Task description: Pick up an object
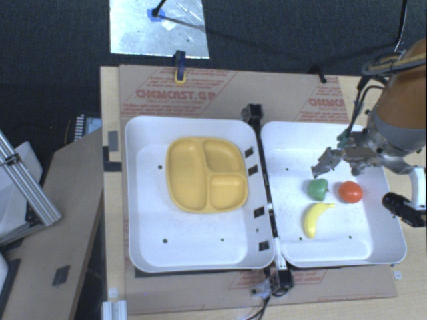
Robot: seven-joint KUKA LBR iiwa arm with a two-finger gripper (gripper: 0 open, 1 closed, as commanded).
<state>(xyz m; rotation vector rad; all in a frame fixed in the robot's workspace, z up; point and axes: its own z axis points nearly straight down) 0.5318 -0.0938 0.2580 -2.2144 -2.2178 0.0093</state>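
Observation:
Three toy foods lie in the right bin (380, 245): a green pepper (318, 189), a red tomato (350, 192) and a yellow banana (315, 218) in front of them. My gripper (338, 170) hovers just behind the pepper and the tomato, reaching in from the right. Its grey fingers (325, 161) are spread apart with nothing between them, so it is open. The orange-banded wrist (400, 99) rises at the right edge.
The left bin (143, 245) holds a yellow divided plate (205, 174). A black clip strip (261, 192) runs between the bins. A black part of the arm (403, 209) juts over the right bin's right rim.

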